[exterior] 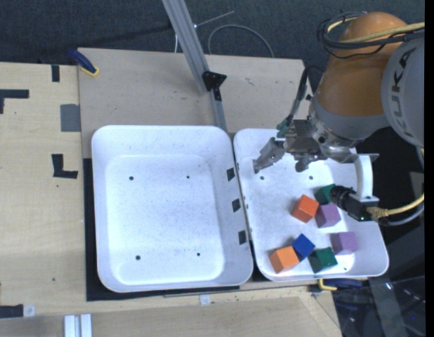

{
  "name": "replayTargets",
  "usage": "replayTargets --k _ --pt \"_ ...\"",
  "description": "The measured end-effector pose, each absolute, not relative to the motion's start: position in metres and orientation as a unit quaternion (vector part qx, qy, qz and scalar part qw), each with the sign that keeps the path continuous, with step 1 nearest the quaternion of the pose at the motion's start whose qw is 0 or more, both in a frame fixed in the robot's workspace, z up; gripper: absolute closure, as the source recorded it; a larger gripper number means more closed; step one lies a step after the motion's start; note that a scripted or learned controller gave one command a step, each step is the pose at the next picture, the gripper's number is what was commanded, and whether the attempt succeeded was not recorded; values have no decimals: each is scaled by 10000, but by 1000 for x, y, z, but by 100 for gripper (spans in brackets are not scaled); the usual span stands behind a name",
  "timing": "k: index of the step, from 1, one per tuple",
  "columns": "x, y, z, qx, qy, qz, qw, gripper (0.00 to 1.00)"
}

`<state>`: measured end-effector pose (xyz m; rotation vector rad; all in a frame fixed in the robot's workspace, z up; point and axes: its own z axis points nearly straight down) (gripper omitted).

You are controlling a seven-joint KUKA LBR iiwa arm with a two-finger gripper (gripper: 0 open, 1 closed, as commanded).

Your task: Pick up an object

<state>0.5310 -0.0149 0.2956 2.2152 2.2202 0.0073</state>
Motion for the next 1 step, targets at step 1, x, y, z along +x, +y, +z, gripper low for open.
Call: replayTargets --k 1 --pt "500 29 240 7057 7085 -27 -35 0"
